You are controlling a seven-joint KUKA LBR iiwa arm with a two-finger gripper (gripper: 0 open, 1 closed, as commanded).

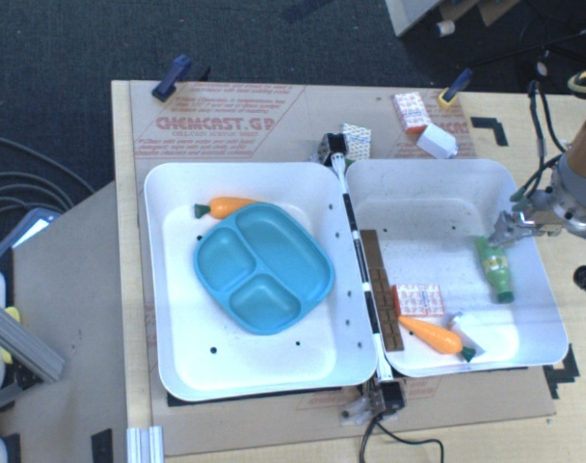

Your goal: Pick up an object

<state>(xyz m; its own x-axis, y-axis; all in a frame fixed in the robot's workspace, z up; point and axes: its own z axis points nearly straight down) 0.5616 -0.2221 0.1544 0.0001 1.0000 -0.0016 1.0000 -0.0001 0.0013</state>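
Green and translucent, the small plastic bottle (494,269) lies on its side near the right bin's (423,199) far right wall, just below the two-finger metal gripper (511,222), probably lined up for a grasp; you cannot tell how its jaws stand. Note the blue compartment plate (263,267) filling the left bin (168,287), both on a tan bench (129,210) over dark carpet (81,37).

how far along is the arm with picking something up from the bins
Nothing looks lifted yet. The end effector sits low at the right bin's far right side, just above the top of the green bottle, which lies on the bin floor. Whether it has a grip is unclear. Left to do: secure the bottle and raise it. The orange carrot nearby lies untouched.
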